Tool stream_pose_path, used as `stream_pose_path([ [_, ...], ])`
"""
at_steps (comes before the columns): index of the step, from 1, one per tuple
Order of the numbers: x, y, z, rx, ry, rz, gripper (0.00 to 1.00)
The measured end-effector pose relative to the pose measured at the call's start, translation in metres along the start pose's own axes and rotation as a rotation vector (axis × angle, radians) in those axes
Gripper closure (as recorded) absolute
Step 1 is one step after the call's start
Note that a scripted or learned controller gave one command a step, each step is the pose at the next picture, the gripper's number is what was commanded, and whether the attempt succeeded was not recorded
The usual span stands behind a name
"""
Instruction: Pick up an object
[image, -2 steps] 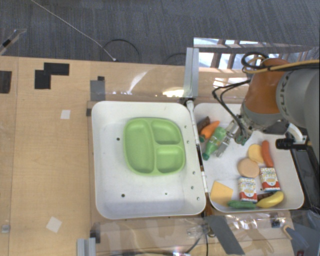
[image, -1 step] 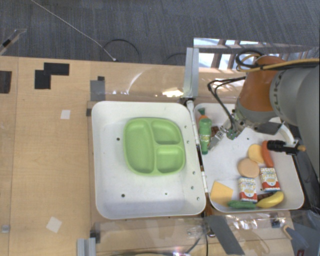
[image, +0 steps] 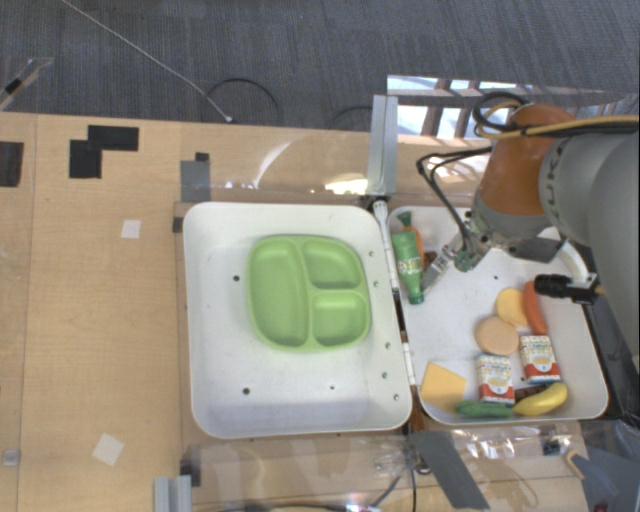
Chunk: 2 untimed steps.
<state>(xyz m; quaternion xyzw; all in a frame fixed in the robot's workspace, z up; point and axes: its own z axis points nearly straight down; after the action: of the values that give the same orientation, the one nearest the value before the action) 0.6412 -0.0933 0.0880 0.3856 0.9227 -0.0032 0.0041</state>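
Green bottle (image: 408, 262) lies just left of the pincer (image: 450, 262).

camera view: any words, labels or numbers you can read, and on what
None can be read.
Green bottle: it has a label, too blurred to read.
Two small cartons: printed fronts, too small to read.
Black squares on the bench: plain marks, no letters.

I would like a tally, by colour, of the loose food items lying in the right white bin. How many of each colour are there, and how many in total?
Green: 2, the green bottle and the green pod-shaped vegetable
Yellow: 3, the yellow cheese wedge, the yellow banana, the yellow rounded piece
Orange-red: 1, the orange-red sausage
Tan: 1, the tan round bun
White and red: 2, the small printed cartons
Total: 9
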Motion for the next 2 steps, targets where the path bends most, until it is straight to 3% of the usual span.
stream_pose_path([
  [1, -0.008, 0.013, 0.000, -0.006, 0.003, 0.136, 0.00],
  [2, -0.011, 0.016, -0.015, -0.014, -0.009, 0.128, 1.00],
])
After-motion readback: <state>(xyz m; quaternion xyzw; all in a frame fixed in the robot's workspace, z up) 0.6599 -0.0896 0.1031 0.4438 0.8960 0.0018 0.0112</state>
